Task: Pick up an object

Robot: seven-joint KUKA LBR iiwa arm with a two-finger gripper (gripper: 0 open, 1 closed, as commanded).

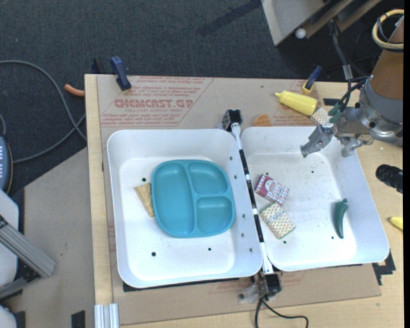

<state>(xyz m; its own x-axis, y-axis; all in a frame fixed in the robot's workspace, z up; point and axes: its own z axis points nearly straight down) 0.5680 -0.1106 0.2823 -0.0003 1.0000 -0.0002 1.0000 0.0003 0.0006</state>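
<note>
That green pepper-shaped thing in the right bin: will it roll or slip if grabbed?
The green pepper looks smooth and tapered, so it may slip from a pinch. Lying flat on the right bin floor, it could roll sideways if nudged. Probably light.

Floor (45, 32): dark grey carpet, evenly lit. A grey cable (54, 96) loops across it off the table's left edge. Table (96, 192): tan board with red print along the far edge; blue clamps (120, 72) at both far corners. Beige furniture (307, 19) stands beyond the far right corner.
</note>
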